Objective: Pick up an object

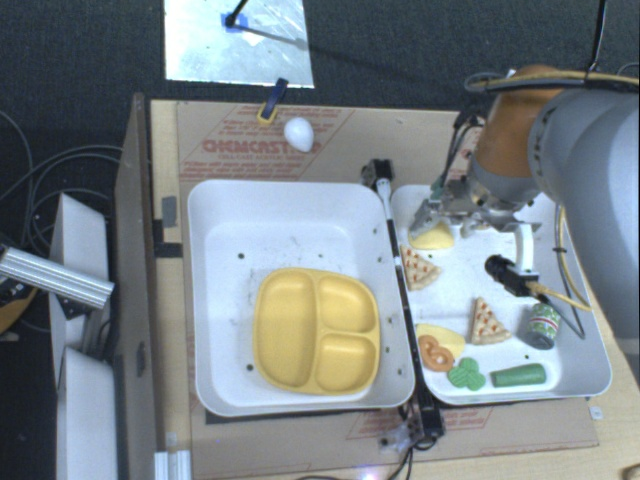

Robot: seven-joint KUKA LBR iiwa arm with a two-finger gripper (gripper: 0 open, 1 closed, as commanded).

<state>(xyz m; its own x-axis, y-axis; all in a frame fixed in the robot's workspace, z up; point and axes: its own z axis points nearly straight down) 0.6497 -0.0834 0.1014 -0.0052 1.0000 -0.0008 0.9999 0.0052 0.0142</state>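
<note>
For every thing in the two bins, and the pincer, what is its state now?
pincer: low over the pale yellow piece
yellow divided plate: flat in left bin
two pizza slices: lying flat
small can: upright
green piece: lying on its side

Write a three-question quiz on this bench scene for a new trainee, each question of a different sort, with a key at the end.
1. True or false: the yellow plastic divided plate lies in the left white bin.
2. Multiple choice: the pincer is directly above which item? A) the pale yellow toy food piece B) the green toy cucumber C) the small green-labelled can
3. Fill in: the number of toy pizza slices in the right white bin is ___.

Key: 1 true. 2 A. 3 two: one pizza slice near the divider, the other pizza slice further right.
</note>
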